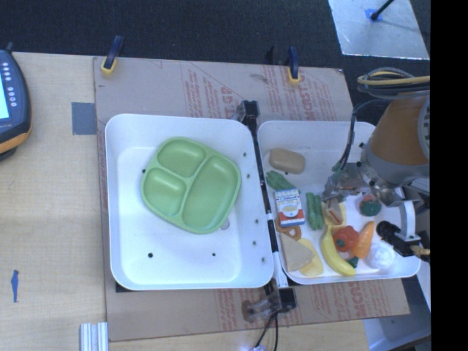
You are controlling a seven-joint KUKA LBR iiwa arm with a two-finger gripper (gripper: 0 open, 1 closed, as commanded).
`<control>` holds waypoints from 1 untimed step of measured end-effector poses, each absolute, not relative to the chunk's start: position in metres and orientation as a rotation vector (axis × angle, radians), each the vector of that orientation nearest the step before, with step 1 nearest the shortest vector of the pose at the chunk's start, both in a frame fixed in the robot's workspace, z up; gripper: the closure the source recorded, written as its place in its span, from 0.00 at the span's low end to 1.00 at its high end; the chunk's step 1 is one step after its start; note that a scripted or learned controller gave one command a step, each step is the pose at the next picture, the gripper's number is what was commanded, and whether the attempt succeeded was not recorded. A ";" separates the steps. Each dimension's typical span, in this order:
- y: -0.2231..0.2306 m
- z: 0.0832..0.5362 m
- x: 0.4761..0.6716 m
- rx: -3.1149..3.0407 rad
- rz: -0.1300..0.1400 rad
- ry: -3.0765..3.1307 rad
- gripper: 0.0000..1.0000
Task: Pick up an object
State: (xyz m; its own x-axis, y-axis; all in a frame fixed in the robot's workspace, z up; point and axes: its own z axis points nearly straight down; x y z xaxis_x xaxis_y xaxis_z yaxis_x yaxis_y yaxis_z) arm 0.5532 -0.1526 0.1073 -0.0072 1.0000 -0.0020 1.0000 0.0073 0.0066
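Observation:
The right bin [314,131] holds several toy foods: a tan bread roll [287,161], a small juice carton [289,205], a green bean pod [315,210], a yellow banana [335,253], an orange carrot [363,240], a red piece [346,235] and a white piece [381,255]. My gripper [341,193] hangs low over the middle of this bin, just right of the green pod and above the banana. The arm's orange band [398,134] rises behind it. Nothing shows between the fingers from this angle.
The left bin [124,196] holds a green divided plate [191,184]. A black bar [259,174] runs between the two bins. Clamps [111,55] pin the cardboard at the back, and a handheld controller [11,101] lies far left.

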 end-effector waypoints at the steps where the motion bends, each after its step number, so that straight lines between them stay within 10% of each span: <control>1: -0.138 0.112 0.476 2.224 -0.007 2.231 1.00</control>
State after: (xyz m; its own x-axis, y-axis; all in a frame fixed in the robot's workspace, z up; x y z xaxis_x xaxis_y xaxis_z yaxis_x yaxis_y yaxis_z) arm 0.4765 -0.1383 0.1125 -0.0031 1.0000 0.0026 1.0000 0.0031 -0.0092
